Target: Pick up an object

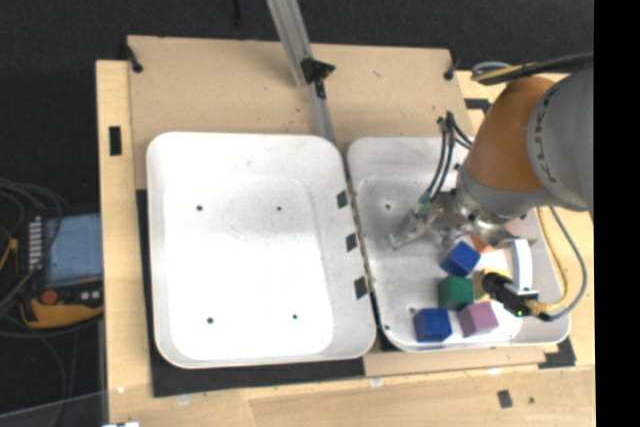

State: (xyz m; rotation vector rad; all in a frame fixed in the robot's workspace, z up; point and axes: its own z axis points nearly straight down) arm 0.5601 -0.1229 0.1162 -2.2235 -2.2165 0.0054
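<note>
Bench (240, 85) of pale board takes up most of my view, with two shallow white bins side by side on it. The left bin (250, 245) is the larger-looking one from here; its floor shows a few small dark dots. The right bin (385, 175) sits just beside it, their rims touching along the middle.

The arm (540, 140) reaches in from my right, grey with its orange band, and hangs over the upper right part of the right bin. Below it I see the gripper (425, 220) low over that bin's floor, near the middle. From my seat I cannot tell how it is set, nor whether it has anything.

The objects lie grouped in the right bin's lower right corner. A blue block (461, 258) sits highest, just beside the wrist. A green block (456, 291) lies just below it. A second blue block (432, 324) rests near the bin's front rim, with a purple block (479, 318) just to its right. A thin metal pole (285, 5) slants in from the top of my view.
</note>
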